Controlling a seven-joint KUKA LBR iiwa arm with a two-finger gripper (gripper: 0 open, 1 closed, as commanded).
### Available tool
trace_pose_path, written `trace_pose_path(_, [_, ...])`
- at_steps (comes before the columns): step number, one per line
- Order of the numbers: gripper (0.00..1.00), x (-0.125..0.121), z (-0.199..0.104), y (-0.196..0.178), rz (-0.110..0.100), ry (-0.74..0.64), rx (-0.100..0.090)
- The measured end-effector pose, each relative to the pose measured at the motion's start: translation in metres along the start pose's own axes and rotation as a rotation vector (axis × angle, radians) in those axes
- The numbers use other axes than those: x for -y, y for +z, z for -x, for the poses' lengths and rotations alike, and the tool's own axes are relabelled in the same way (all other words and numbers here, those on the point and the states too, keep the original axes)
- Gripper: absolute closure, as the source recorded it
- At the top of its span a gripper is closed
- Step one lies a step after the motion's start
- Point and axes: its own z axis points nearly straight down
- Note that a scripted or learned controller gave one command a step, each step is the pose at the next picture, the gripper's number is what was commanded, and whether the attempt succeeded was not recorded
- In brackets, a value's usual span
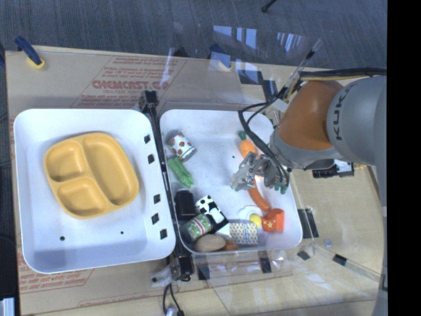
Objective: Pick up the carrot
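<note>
The carrot (260, 197) is a long orange piece lying at a slant in the right bin (210, 120), near its right wall. Its green-tipped upper end (246, 146) shows above the gripper and its lower end points toward the bin's front right corner. My gripper (254, 174) hangs directly over the carrot's middle and hides that part. The grey arm with its orange band (309, 120) reaches in from the right, over the bin's right wall.
The right bin also holds a small can (180, 145), a green vegetable (181, 172), a black-and-white cow toy (210, 208), a red box (273, 220) and several other items along the front edge. A yellow divided plate (91, 173) lies in the left bin (39, 242).
</note>
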Motion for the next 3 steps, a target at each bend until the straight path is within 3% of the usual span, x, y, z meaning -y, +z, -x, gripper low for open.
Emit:
trace_pose_path(1, [1.00, -0.020, 0.063, -0.124, 0.002, 0.208, 0.008])
trace_pose_path(2, [1.00, -0.027, 0.010, 0.000, 0.003, -0.046, -0.012])
trace_pose_path(3, [1.00, -0.032, 0.042, -0.129, 0.001, -0.347, 0.006])
